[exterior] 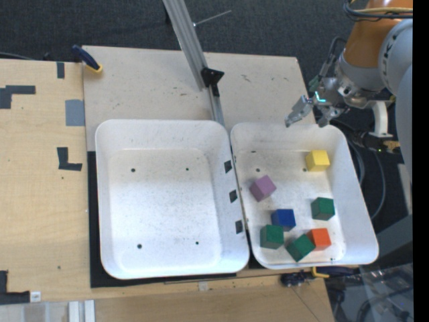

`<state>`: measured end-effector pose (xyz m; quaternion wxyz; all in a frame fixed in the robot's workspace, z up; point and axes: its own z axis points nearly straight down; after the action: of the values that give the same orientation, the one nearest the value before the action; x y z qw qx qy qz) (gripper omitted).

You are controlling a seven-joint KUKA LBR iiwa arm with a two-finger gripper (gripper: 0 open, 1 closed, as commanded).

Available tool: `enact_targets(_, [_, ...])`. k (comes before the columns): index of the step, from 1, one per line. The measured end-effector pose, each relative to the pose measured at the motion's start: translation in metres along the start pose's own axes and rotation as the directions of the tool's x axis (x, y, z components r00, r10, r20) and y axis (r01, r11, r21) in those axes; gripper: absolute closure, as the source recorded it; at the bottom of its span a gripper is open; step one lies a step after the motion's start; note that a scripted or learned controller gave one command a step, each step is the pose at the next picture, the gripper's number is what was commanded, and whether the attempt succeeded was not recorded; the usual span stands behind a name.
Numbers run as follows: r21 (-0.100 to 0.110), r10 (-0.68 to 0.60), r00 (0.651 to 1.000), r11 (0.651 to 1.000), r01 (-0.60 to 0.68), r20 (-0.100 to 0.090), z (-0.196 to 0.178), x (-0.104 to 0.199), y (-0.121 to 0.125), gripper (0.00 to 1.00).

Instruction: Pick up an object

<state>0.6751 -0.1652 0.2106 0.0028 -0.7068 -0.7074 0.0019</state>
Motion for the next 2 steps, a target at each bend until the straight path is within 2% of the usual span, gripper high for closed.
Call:
enact_targets(1, [-0.005, -0.001, 1.000, 1.000, 0.001, 0.003, -0.004, 0.000, 0.001, 0.00])
enact_targets(2, [0.000, 0.000, 1.000, 1.000, 0.000, 0.002, 0.058, -0.006, -0.004, 0.00])
